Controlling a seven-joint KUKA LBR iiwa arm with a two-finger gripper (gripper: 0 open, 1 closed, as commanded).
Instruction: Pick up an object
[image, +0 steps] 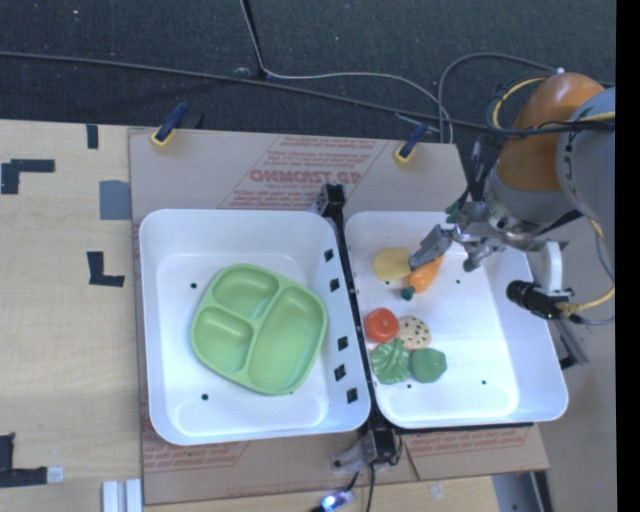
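Observation:
My gripper (452, 256) hangs over the back of the right bin (520, 390), open, with nothing between its fingers. Its left finger (432, 246) ends just above an orange carrot (425, 276), which lies on the bin floor beside a yellow piece (391, 264). Nearer the front lie a red tomato (380, 324), a speckled tan cookie (414, 331), a leafy green piece (389, 362) and a round green piece (429, 365).
A green divided plate (260, 328) lies in the left bin (160, 300). A black divider (345, 290) runs between the bins. The arm's orange band (548, 130) and cables hang over the right bin's back right corner.

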